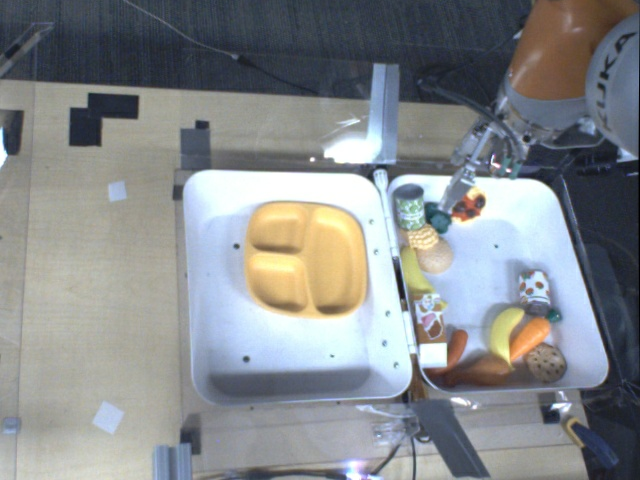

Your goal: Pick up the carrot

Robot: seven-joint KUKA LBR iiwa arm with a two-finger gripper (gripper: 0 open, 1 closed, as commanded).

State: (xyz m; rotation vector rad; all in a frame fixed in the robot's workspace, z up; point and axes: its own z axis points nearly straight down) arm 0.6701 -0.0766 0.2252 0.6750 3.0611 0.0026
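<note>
The tool [462,196] hovers at the right bin's [575,243] far corner; whether it is open or closed cannot be told. The carrot [528,338] lies well apart at the near side, touching a banana [505,330] and a cookie [545,364]. Risk: a descent there catches the neighbours instead.

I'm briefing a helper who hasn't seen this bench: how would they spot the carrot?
Look in the right bin, near its front right corner. The carrot lies between a yellow banana and a round cookie; it alone is orange, tapered, with a green tip.

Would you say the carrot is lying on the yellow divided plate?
No, the carrot lies in the right bin, beside a lemon.
</note>
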